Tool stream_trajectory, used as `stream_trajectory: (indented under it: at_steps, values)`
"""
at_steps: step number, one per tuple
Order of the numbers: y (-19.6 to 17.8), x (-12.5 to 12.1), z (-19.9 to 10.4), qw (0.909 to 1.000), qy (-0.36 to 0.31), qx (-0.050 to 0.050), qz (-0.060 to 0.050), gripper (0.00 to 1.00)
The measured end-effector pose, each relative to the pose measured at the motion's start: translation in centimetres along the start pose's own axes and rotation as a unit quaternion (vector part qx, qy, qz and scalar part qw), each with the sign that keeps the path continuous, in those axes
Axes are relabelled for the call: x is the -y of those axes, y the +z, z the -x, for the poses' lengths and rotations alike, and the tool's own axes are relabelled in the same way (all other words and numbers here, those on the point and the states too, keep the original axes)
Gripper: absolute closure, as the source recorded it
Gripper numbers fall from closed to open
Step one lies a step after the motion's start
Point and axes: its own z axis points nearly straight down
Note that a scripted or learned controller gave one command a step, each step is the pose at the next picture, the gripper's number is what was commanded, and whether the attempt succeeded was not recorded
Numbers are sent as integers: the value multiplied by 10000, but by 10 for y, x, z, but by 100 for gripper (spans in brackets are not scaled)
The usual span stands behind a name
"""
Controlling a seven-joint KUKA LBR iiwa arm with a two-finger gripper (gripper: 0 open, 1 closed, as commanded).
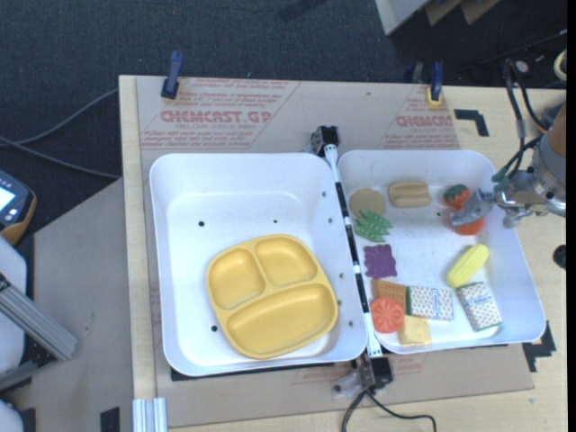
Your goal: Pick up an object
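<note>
The right bin holds several toy foods. Among them are a tan bun, a round tan biscuit, a green leafy piece, a purple piece and a yellow corn-like piece. A red-orange toy with a green top lies at the bin's far right. My gripper reaches in over the right rim and sits right at this red toy, touching or just above it. I cannot tell whether it holds the toy.
The left bin carries a yellow divided plate. Near the right bin's front lie a red round slice, an orange cracker, a yellow wedge and two patterned packets. Cables hang at the far right.
</note>
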Motion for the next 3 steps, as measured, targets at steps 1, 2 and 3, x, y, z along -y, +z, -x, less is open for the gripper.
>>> stream_trajectory:
  at_steps: [1,2,3]
  values:
    - [118,6,19,10000,-12,-20,8,0]
    - [117,-77,19,10000,-23,-11,22,0]
    - [106,-75,22,10000,-15,6,17,100]
